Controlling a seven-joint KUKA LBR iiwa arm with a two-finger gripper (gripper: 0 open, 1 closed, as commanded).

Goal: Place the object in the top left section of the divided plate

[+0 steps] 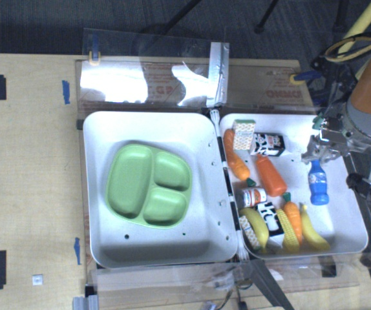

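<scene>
Green divided plate (pixel 148 185), left bin (pixel 101 237), its sections bare. Blue bottle (pixel 318 185), upright, right bin (pixel 353 237), directly beneath the gripper (pixel 319 152); grip on it cannot be told. Arm (pixel 366 108) cut off at frame right. Toy foods lower centre, overlapping, partly hidden.

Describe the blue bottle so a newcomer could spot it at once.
Find the right-hand white bin, the one full of toy food. Near its right side, just below the arm's hand, a small blue bottle stands apart from the pile of carrots and bananas. It is the one blue thing there; its neighbours are orange, yellow or black and white.
</scene>
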